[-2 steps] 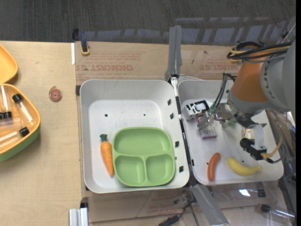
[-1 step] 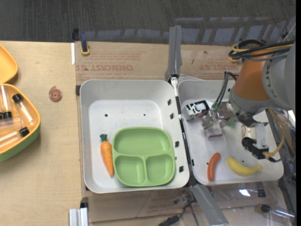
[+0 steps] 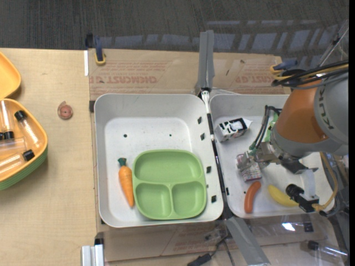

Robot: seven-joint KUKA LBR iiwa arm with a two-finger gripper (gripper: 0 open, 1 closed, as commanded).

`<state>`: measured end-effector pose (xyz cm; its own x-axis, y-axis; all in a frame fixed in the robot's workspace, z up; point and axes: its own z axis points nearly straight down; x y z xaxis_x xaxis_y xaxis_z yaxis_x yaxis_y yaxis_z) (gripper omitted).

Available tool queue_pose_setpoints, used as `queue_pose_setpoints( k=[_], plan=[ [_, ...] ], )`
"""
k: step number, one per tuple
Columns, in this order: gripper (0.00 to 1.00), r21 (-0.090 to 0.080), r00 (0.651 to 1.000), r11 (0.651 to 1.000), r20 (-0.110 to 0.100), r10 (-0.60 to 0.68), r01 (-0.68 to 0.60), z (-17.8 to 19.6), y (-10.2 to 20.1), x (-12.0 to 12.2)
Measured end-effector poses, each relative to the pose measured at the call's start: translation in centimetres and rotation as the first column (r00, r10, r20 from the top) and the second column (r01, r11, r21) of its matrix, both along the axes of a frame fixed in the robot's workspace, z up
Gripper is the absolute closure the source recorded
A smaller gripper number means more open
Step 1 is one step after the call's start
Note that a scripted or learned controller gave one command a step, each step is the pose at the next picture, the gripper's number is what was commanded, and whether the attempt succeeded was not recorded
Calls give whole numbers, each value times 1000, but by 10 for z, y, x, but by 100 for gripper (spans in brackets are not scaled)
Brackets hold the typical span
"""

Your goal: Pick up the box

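Note:
A small black and white box (image 3: 233,127) lies in the upper left of the right bin (image 3: 219,165). Below it sits a small grey and pink carton-like packet (image 3: 249,168), tilted. My gripper (image 3: 259,156) reaches down from the orange-banded wrist (image 3: 297,118), its tip right against the packet's upper right side. It stands below and to the right of the black and white box, apart from it. The wrist hides most of the gripper.
A red sausage (image 3: 251,196) and a yellow banana (image 3: 280,196) lie near the right bin's front edge. The left bin (image 3: 102,148) holds a green divided plate (image 3: 169,183) and a carrot (image 3: 126,183). An orange tray with vials (image 3: 16,140) rests at far left.

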<state>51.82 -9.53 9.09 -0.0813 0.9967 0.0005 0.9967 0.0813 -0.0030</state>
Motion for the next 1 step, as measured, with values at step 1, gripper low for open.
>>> queue_pose_setpoints(
  k=[1],
  plan=[
    [100,-3,995,995,1,-97,97,100,13,102]
  ],
)
